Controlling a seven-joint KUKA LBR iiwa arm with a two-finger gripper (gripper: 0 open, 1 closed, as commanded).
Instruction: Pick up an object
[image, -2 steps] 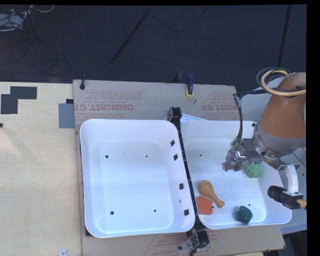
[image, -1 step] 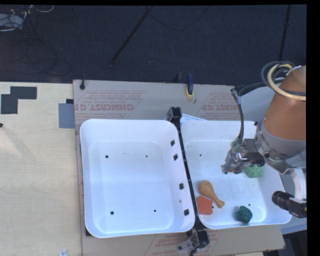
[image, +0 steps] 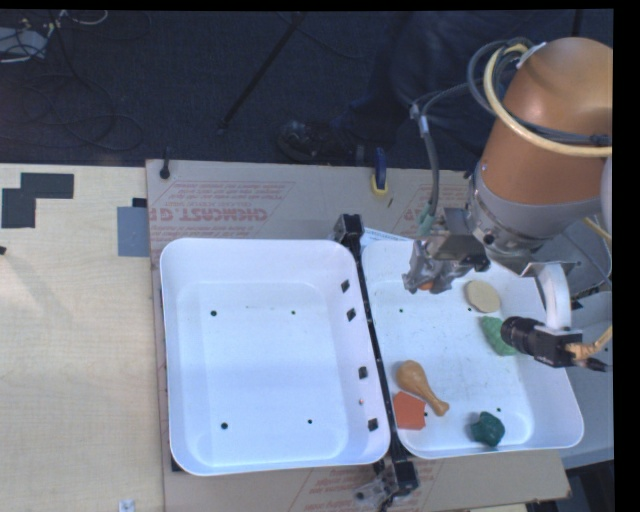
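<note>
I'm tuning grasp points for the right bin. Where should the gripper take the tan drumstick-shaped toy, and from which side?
Probably from above, across the narrow shaft of the drumstick. It lies flat and diagonal, bulb toward the upper left, thin end toward the lower right. The orange block touches its lower-left side, so grip near the thin end.
</note>
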